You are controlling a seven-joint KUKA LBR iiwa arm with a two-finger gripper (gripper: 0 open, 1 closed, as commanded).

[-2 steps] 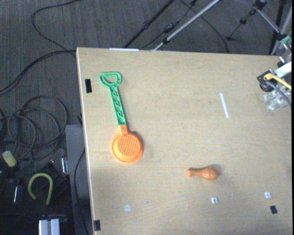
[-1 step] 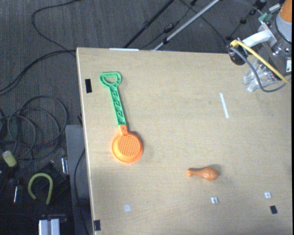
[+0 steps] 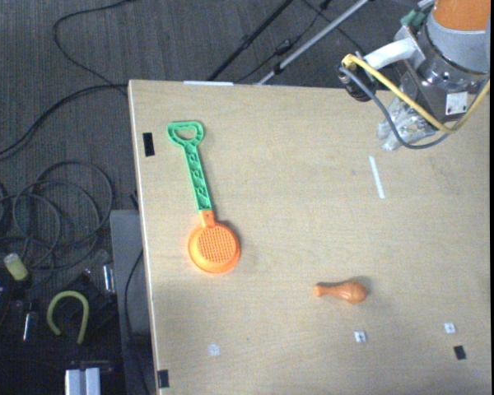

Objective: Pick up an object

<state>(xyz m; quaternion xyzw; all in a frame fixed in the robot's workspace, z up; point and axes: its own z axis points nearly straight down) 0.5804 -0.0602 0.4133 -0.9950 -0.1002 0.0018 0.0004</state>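
- On the left half of the board (image 3: 313, 220) lies a sieve paddle (image 3: 204, 204), green handle toward the far edge, orange mesh head nearer us.
- It looks light, stiff plastic; the thin handle seems the best place to pinch.
- A small orange drumstick toy (image 3: 343, 290) lies well apart.
- The gripper (image 3: 399, 130) hangs at the far right corner; its state I cannot tell.

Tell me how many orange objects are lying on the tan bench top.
2. The toy sieve with an orange round mesh head and green handle lies on the left side; the small orange drumstick-shaped piece lies lower, toward the right. None appear hidden.
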